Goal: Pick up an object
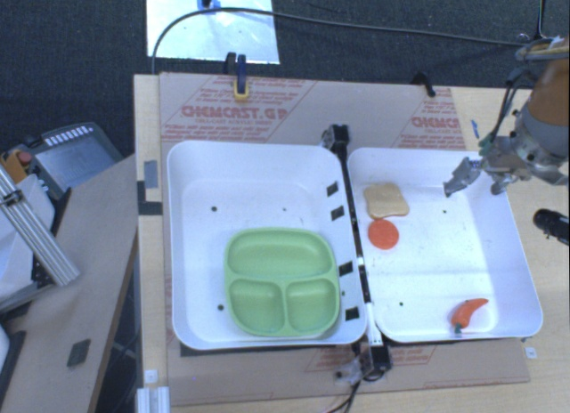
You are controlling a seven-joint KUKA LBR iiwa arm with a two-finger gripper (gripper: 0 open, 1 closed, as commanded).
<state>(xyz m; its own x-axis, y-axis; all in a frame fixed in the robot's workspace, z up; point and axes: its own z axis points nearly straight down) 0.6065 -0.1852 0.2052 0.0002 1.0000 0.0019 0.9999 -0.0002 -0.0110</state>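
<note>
My tool (479, 177) hung over the upper right corner of the right bin (525, 313), fingers spread, nothing between them. Candidates all sat in that bin: a tan bread slice (386, 199) touching a red-orange disc (384, 234) near the divider, and a carrot-like piece (467, 312) by the front wall. Risks, as I judged them: the flat slice and disc could slip out of a pinch, and the carrot's nearness to the wall could block a finger.
</note>
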